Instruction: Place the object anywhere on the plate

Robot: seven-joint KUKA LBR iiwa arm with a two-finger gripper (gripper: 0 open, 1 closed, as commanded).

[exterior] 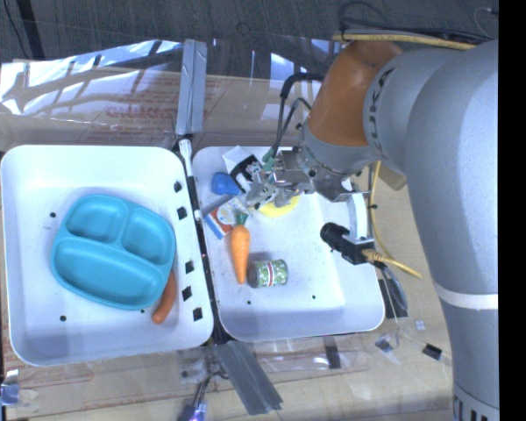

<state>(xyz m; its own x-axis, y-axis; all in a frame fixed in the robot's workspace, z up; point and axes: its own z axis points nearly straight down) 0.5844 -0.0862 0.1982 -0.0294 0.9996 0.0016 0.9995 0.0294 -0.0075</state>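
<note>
The left bin [17, 235] carries a blue divided plate [114, 250] lying toward its middle, with bare white floor along the far and left walls. A sausage [166, 301] leans against the plate's near right rim. In the right bin [368, 310], the near right corner is open floor. The carrot [238, 251] lies near the bin's left wall, long axis running far to near, leafy end pointing at the far wall. A green can [268, 273] lies on its side, touching the carrot's right. The gripper [265, 185] hangs over clutter by the far wall, just beyond the carrot's top; whether it is open or closed cannot be told.
</note>
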